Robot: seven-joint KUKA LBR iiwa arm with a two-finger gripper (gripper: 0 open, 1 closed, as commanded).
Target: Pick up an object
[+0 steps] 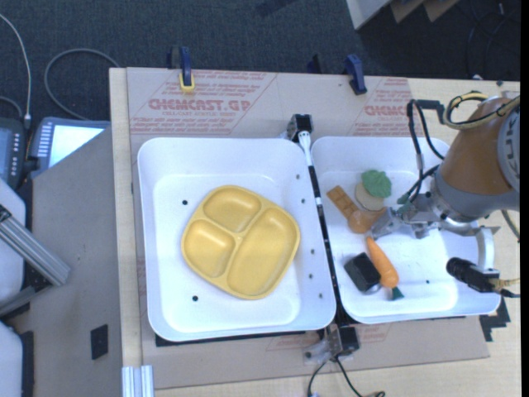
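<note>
Currently the two-finger gripper (388, 224) sits low in the right shallow white bin (430, 304), at the end of the grey arm with orange band (475, 160). Whether it is open or shut cannot be told, and nothing is visibly held. Its tip lies just beside a tan rounded object (361, 220), and close above an orange carrot-shaped toy (382, 263). A black block (362, 272) touches the carrot's left side. A green lumpy object on a beige disc (374, 185) and a brown rectangular piece (340, 197) lie nearby. The left shallow white bin (161, 246) holds a yellow three-compartment plastic plate (240, 241).
</note>
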